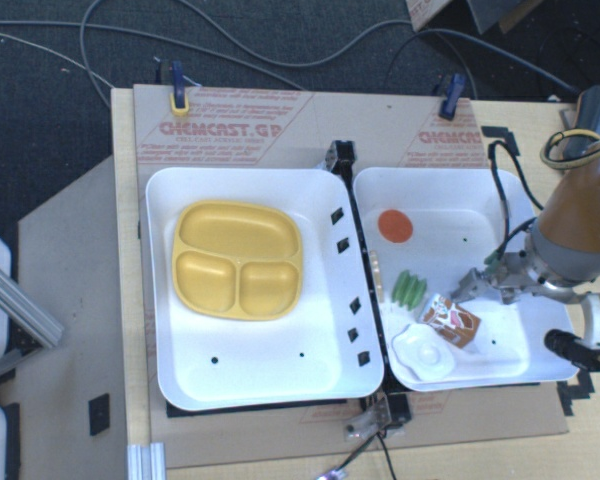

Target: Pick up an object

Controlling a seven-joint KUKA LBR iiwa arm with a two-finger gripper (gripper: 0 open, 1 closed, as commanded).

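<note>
A brown board (280, 128) printed with red lettering lies on dark carpet (60, 108), blue clamps (179, 83) gripping its far edge, and grey cables (230, 43) loop beyond.

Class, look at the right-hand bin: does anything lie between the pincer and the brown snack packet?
Nothing visible does. The pincer sits just above and to the right of the brown snack packet, with bare bin floor around it. The green item and orange disc lie off to the left.

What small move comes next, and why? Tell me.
Probably lower the end effector slightly toward the brown packet. It sits just above and beside the packet in the right bin, with nothing visibly between its fingers.
</note>
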